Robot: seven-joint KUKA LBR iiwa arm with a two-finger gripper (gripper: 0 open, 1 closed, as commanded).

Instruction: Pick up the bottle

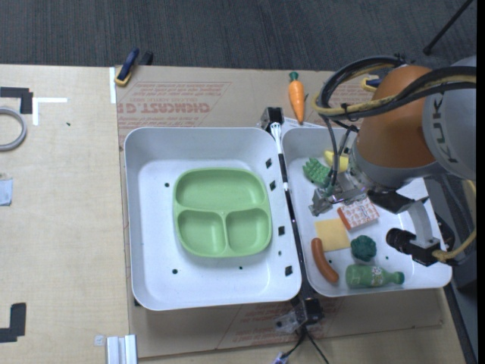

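The green bottle (373, 277) lies on its side at the near edge of the right bin (424, 226), cap pointing right. My gripper (327, 198) hangs over the middle-left of that bin, above a yellow cheese slice (332, 233) and beside a red-and-white box (358, 214). It is well behind the bottle and apart from it. I see nothing held in it.
In the right bin there are also a sausage (324, 260), a dark green broccoli (363, 247) just behind the bottle, and a leafy green piece (318, 171). A green divided plate (223, 212) fills the left bin (144, 203). A carrot (295, 97) lies on the cardboard behind.
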